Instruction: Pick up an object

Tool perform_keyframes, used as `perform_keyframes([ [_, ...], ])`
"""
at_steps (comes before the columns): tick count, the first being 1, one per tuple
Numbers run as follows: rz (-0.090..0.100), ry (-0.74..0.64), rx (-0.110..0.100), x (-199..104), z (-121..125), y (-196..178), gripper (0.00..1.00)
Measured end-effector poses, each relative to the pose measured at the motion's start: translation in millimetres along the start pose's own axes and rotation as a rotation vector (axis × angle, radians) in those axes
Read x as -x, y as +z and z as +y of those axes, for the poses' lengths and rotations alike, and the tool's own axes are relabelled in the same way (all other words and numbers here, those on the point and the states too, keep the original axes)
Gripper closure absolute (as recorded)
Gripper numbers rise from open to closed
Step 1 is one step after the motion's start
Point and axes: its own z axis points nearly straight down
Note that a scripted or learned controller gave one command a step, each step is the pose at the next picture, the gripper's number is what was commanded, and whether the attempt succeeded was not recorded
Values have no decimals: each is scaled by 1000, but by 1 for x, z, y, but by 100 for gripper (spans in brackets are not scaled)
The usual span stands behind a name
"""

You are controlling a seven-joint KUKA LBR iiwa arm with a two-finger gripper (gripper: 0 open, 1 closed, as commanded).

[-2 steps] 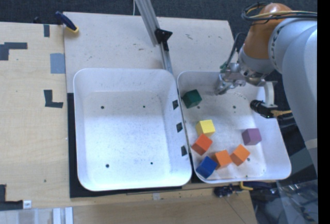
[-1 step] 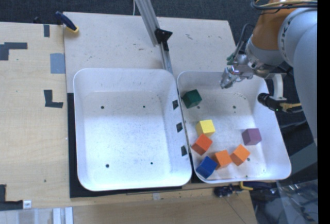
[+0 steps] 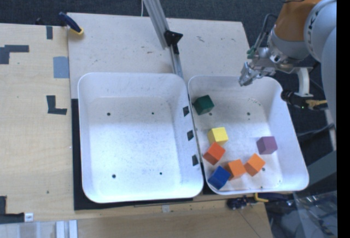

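Over the far rim of the right bin [image 3: 284, 122] the gripper [image 3: 247, 78] hangs on the arm [image 3: 306, 18], tilted down toward the bin's back wall. Fingers: too small and blurred to resolve; pincer state can't be told. Nothing is seen between them.

Candidate objs, all in the right bin:
- green cube [image 3: 204, 104], alone near the left wall, far half; nearest to the gripper.
- yellow cube [image 3: 219, 134], mid-bin, just above a red-orange cube [image 3: 214, 152], touching or nearly so.
- purple cube [image 3: 267, 145], alone on the right side.
- blue cube [image 3: 219, 176], two orange cubes [image 3: 236, 168] and [image 3: 255, 164], clustered at the near edge, close-packed.

The left bin [image 3: 87, 122] holds no objs.

Handling (est.): cubes look small, rigid and light, prob. foam or painted wood. Flat faces should give good finger contact w/ low slip risk; not fragile.

Grasp pt: close on two opposite flat faces, approx. mid-height, fingers squared to the cube's yaw. Green or purple cube preferred, since each has free space on all sides for finger clearance. Avoid the near-edge cluster: neighbours likely block finger entry and a cube may be shoved instead of gripped. Green cube sits near the wall; orient fingers so neither fouls it.
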Motion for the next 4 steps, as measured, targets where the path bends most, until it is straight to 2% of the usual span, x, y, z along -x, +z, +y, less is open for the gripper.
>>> perform_keyframes([
  [1,0,0,1,0,2,-54,100],
  [3,3,-4,-7,-107,-6,-31,100],
  [4,3,-5,-5,-166,0,-37,100],
])
